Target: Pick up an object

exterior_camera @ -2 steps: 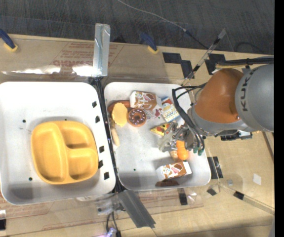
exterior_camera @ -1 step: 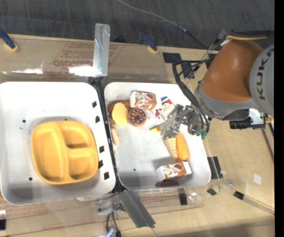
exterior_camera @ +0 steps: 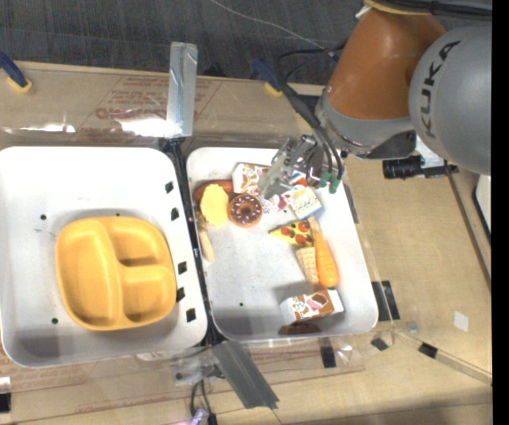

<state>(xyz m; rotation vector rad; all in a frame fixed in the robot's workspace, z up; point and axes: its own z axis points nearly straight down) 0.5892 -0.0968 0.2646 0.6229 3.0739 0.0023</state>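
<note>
My gripper point(exterior_camera: 276, 184) hangs over the back of the right bin point(exterior_camera: 245, 312), just above a cluster of toy food. Its metal fingers point(exterior_camera: 282, 168) point down and left toward a small printed box point(exterior_camera: 252, 177) and a chocolate donut point(exterior_camera: 245, 210). Nothing is visibly held between them. A yellow lemon-like piece point(exterior_camera: 213, 204) lies left of the donut, beside a reddish piece point(exterior_camera: 208, 187). A white packet point(exterior_camera: 304, 202), a pizza slice point(exterior_camera: 295, 233), an orange carrot point(exterior_camera: 325, 262) beside a waffle cone point(exterior_camera: 307, 262), and a small carton point(exterior_camera: 312, 305) lie further forward.
The left bin point(exterior_camera: 24, 193) holds a yellow divided tray point(exterior_camera: 117, 273). A taped divider point(exterior_camera: 190, 237) separates the two bins. The arm's orange band point(exterior_camera: 382, 56) and grey body point(exterior_camera: 453, 96) loom over the right bin's back right corner.
</note>
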